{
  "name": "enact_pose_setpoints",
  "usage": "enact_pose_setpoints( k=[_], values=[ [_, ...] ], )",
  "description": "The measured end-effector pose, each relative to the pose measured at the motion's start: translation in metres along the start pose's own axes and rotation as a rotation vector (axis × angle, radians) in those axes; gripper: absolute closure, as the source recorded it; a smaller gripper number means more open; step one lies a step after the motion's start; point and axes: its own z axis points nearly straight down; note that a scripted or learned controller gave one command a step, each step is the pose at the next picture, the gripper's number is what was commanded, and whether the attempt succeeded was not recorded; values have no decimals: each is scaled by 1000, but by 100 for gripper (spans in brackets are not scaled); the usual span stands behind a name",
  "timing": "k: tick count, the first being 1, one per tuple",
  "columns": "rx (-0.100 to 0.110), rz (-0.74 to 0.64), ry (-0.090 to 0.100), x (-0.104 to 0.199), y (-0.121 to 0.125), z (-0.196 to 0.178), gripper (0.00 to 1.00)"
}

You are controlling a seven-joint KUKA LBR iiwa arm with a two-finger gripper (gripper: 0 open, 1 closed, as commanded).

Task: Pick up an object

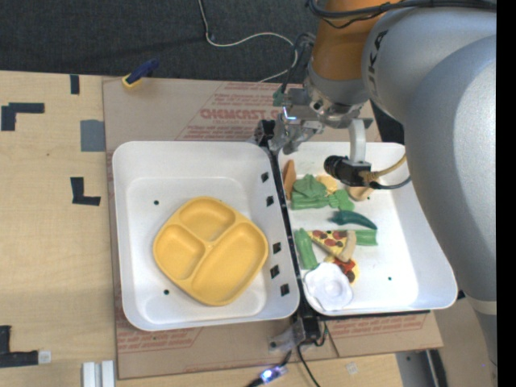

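Fingers hang below the orange-banded wrist at the far end of the wall where the two white bins meet. They are so tangled with the metal hardware around them that I cannot tell whether they are apart or together. Nothing can be seen between them.

Candidate objects lie in two places. In the bin on the view's left a yellow divided plate lies flat near the middle, well apart from the fingers. In the bin on the view's right a cluster of toy food is crowded against the shared wall:
- a pale green leafy piece nearest the fingers, with a yellowish piece just beside it
- a dark green pepper-like piece
- a pizza slice next to a long green strip
- a white round lid-like thing at the near corner

A black cylinder with a cable hangs off the arm above the leafy piece.

As I judge it, the task is at its start. Every object rests in its bin, none is lifted, and no grasp shows. Everything remains to be done: choosing a piece, coming down over it, closing on it and raising it clear. The leafy piece looks like the closest target, though its crowded neighbours may make a clean grip hard.
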Motion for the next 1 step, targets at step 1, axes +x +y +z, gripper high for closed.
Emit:
enact_pose_setpoints(
  k=[1],
  values=[
    [3, 2, -2, -7, -3, 20, 100]
  ],
)
